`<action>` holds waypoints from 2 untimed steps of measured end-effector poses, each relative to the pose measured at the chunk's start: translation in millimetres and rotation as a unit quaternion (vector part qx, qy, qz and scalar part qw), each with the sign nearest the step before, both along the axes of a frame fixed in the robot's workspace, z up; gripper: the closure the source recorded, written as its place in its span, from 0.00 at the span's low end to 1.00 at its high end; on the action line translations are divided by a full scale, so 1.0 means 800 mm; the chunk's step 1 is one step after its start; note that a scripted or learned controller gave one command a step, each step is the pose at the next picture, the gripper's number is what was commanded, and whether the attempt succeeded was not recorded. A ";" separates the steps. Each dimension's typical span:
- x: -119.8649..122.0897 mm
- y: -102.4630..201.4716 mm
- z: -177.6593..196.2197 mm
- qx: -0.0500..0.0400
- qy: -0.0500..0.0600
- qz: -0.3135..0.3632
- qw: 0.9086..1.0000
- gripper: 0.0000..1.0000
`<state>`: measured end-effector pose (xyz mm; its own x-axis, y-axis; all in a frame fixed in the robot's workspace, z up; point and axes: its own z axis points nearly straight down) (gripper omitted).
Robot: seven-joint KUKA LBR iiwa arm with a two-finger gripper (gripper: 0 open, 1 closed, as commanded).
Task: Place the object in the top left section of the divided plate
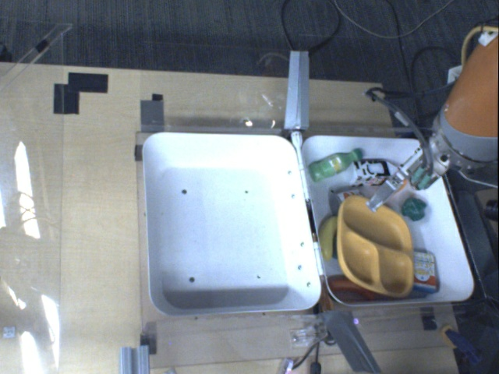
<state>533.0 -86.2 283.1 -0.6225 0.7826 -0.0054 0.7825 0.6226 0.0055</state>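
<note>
Camera view puts my gripper (387,191) low over the right bin (460,240), fingers angled down toward the back rim of the yellow divided plate (376,245); I cannot tell whether they are apart or closed, and I see nothing between them. That plate sits tilted in the bin's front half, its back compartment bare as far as I can see. Just beside the gripper toward the bin's right wall lies a small teal object (414,208). A green bottle (334,164) lies on its side near the bin's back left corner, with a black-and-white item (373,169) next to it. A blue and orange packet (424,269) sits against the plate's front right side. Which of these is the task's object I cannot tell. Across the divider, the left bin (222,224) lies well apart from the arm (472,100).
</note>
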 end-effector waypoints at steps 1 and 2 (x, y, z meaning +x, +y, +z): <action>-0.057 0.042 -0.124 0.001 0.002 -0.037 0.999 0.00; -0.044 -0.002 -0.200 0.001 -0.017 -0.137 0.990 0.00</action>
